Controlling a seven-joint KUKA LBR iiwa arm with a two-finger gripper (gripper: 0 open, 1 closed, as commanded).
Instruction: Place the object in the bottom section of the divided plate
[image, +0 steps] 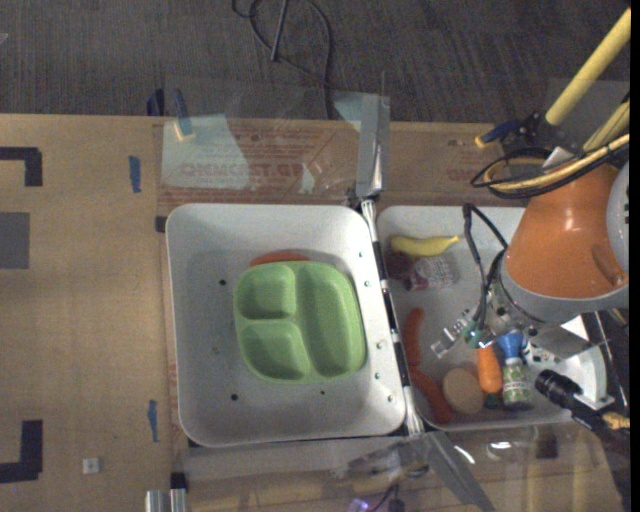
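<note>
The green divided plate (300, 320) lies in the middle of the left bin (195, 300). It has two small sections on its left and one long section on its right. My gripper (478, 334) hangs low over the right bin (400, 225), under the arm's orange band (565, 245). Just below it lie a small orange carrot (488, 370), a green bottle with a blue cap (514, 372) and a round tan disc (463, 390). The arm hides part of that bin.
A yellow banana (424, 243) and a purple packet (425, 270) lie at the right bin's top. A red sausage (413, 335) runs along its left wall. An orange edge (285, 258) peeks from under the plate's top rim. Cables (520, 170) trail by the arm.
</note>
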